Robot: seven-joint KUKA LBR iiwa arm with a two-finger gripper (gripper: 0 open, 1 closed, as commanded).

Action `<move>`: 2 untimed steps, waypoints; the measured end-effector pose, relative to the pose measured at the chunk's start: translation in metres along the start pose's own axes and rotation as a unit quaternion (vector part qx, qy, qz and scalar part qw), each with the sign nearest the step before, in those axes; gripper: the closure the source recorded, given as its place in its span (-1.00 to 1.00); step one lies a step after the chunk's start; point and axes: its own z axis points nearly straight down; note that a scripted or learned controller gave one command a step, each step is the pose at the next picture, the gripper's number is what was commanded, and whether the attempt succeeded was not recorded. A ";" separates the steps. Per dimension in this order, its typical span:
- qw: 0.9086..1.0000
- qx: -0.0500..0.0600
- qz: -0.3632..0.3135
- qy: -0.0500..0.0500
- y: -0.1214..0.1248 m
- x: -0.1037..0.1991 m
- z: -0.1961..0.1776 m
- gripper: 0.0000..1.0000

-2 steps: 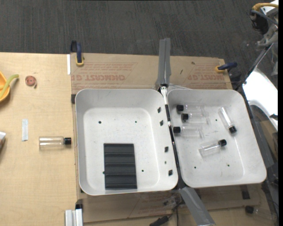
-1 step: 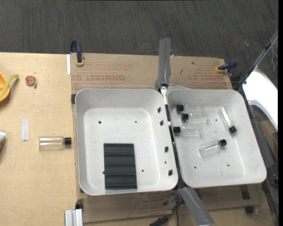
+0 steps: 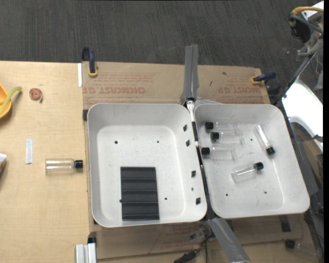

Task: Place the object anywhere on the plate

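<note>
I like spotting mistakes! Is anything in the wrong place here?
Yes. One clear vial lies on the wooden bench, outside the bins, while the other vials lie together in the right bin.

1. From where I stand, the arm (image 3: 311, 19) shows at the top right corner as a pale, rounded piece of casing.
2. A yellow-orange band (image 3: 303, 10) curves over that casing.
3. Dark cables (image 3: 296, 24) loop just beside the band, bunched against small metal-coloured fittings too blurred to make out.
4. A thin dark line (image 3: 299, 72), cable or rod, slants down from there.
5. Lower along the right side sits a smooth white shell (image 3: 307, 109), glossy and rounded; I cannot tell whether it belongs to the same arm.
</note>
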 end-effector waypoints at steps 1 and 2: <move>1.000 0.001 0.004 -0.001 0.056 -0.076 0.006 -1.00; 1.000 0.000 0.001 -0.001 0.027 -0.025 0.000 -1.00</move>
